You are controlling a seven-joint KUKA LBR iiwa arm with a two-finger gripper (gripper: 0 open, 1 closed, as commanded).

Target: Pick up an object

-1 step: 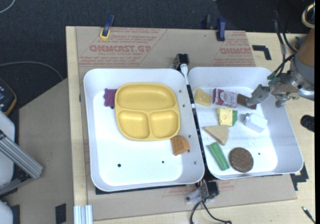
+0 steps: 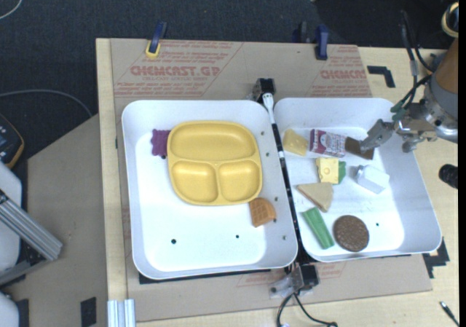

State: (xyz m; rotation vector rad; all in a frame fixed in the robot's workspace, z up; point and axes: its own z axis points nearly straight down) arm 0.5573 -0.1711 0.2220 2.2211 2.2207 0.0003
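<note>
White right bin (image 2: 408,172) held my choices; my gripper (image 2: 378,135) hung over its upper right, near the brown block (image 2: 357,146), its state untellable. Approach step, I judged; next, descend squarely.

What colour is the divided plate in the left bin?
Yellow; the divided plate shows clearly in the camera view.
</note>
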